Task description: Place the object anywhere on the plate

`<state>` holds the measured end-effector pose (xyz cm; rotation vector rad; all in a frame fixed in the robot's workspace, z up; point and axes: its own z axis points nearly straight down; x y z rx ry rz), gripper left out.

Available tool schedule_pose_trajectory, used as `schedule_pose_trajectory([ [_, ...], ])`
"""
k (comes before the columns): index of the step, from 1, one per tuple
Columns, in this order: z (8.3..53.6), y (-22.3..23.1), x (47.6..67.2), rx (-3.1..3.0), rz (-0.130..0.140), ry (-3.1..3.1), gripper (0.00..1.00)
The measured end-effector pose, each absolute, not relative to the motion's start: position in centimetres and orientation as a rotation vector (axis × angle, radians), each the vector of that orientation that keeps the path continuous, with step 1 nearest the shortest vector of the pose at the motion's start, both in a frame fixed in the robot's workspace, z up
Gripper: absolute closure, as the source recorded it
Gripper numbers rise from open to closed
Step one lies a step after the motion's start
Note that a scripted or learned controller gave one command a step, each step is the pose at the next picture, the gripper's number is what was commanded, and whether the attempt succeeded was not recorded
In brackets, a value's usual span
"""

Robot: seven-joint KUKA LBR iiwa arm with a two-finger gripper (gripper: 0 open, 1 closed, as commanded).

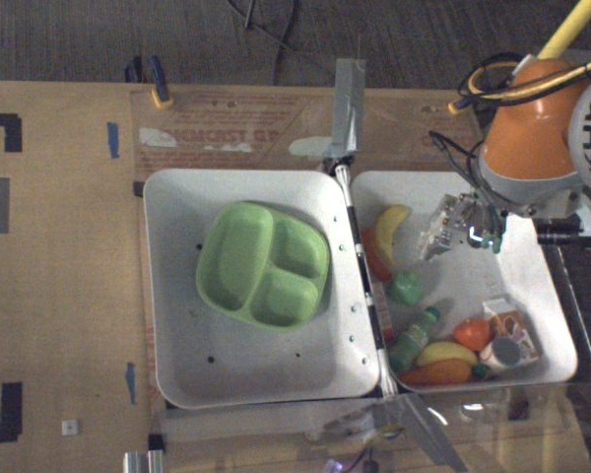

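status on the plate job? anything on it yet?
Done: nothing yet; the green plate in the left bin has no object on it. In hand: the gripper hangs over the right bin near the banana, nothing visibly held. Left: pick an object, carry it across, set it on the plate.

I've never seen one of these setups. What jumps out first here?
Probably the bright green plate, with compartments, sitting alone in the left bin. Then the orange-banded arm reaching in from the right, its gripper hovering over the right bin, where toy foods like a banana lie.
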<state>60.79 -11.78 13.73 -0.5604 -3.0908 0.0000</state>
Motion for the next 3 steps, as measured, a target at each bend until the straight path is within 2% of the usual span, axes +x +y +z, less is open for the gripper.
schedule_pose_trajectory([
  [1,18.4,-5.0,66.0,-0.302,-0.003,-3.134,1.0],
  [2,19.3,1.1,66.3,-0.322,-0.004,-3.131,1.0],
  [3,18.3,2.7,60.5,-0.352,-0.003,-3.122,1.0],
])
